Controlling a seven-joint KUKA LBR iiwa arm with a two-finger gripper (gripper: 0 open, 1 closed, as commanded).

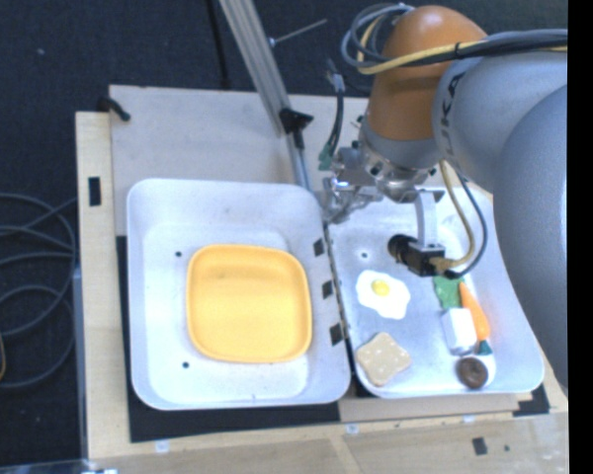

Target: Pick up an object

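Up at the back of the right bin [522, 358], close to the wall it shares with the left bin [153, 294], the gripper [344, 197] hangs under the orange band [415, 67] of the arm [514, 136]. Its tip is a small tangle of metal against the white floor, and whether it is spread or closed cannot be told from this angle; nothing is visibly held there.

Just right of the gripper and a little nearer the front, a dark fitting [415, 255] on a cable [469, 225] hangs over the bin. Below that lies a toy fried egg [381, 294], white with a yellow yolk, flat on the bin floor and apart from the gripper. Nearer the front edge sits a tan slice of toast [382, 357], close to the dividing wall. To the right of the egg lies a carrot [471, 304], orange with a green top, running front to back, and a small white block [459, 329] lies touching it. A brown doughnut [471, 371] sits just in front of these, near the front right corner.

Across the divider, the left bin holds a yellow square plate [248, 302], lying flat in the middle. A slanted metal rail [257, 57] rises from behind the bins, and black cables [25, 235] trail over the floor to the left of the bench [208, 117].
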